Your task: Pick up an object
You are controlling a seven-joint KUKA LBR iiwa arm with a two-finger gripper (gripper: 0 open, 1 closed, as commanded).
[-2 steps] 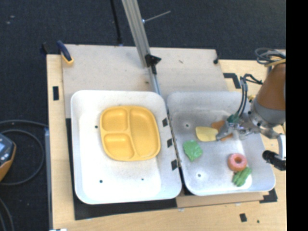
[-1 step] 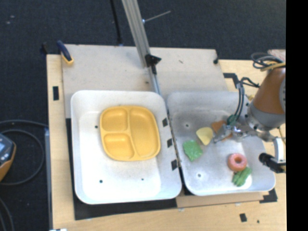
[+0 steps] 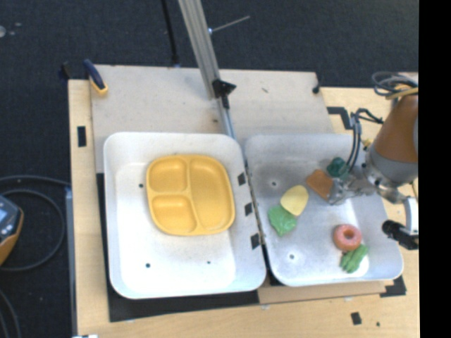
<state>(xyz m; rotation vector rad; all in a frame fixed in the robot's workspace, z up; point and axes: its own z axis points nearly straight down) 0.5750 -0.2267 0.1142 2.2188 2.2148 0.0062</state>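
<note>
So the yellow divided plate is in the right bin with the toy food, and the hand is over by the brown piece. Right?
Not quite. The camera view shows the yellow divided plate alone in the left bin, not the right one. The toy food, including the brown piece, lies in the right bin, and the hand is by the brown piece, as you said.

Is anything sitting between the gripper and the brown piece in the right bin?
Nothing visible does. The gripper sits right at the brown piece near the right bin's far side. The yellow piece and pink ring lie apart, nearer the camera.
</note>
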